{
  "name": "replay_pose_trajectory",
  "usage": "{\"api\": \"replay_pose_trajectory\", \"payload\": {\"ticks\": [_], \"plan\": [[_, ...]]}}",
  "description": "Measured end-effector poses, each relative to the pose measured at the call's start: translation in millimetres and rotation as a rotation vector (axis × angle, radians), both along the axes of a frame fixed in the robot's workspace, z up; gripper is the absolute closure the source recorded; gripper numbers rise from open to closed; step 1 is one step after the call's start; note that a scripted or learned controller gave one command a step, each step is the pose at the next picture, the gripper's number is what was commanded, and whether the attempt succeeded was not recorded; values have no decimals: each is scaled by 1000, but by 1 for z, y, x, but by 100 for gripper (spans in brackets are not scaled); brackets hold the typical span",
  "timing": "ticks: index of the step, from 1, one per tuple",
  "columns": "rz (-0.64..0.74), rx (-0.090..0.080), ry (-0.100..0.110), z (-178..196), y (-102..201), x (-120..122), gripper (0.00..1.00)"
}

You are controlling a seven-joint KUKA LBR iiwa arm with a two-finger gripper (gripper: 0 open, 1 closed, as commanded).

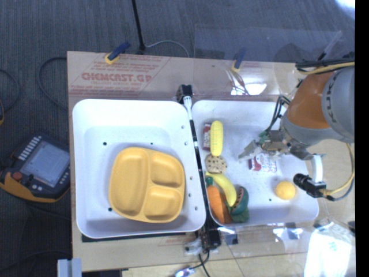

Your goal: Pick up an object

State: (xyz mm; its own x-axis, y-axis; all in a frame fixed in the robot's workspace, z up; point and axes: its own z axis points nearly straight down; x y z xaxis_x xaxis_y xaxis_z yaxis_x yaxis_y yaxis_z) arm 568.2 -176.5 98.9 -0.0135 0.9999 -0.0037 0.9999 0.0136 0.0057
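The arm's jaws (266, 147) hung just above a small red-and-white packet (264, 164), right of the corn cob (216, 137); their spread I couldn't tell.

Robot lab setup: grey carpet floor (34, 33), teach pendant (36, 167) lying beside the table (115, 77), loose cables (52, 79), two white bins (86, 131), clamps (117, 52) on the table edge.

Two white bins (86, 154); one yellow tray (147, 183); one corn (216, 137); one banana (225, 187); one lemon (285, 190); possibly one carrot (215, 203).
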Motion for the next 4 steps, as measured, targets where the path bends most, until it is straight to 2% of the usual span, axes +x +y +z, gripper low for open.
{"api": "replay_pose_trajectory", "payload": {"ticks": [1, 2, 3, 4], "plan": [[0, 1, 0, 9, 0, 2, 100], [-330, 3, 11, 108, 17, 27, 100], [-330, 2, 12, 108, 17, 27, 0], [-419, 6, -1, 2, -16, 25, 0]]}}
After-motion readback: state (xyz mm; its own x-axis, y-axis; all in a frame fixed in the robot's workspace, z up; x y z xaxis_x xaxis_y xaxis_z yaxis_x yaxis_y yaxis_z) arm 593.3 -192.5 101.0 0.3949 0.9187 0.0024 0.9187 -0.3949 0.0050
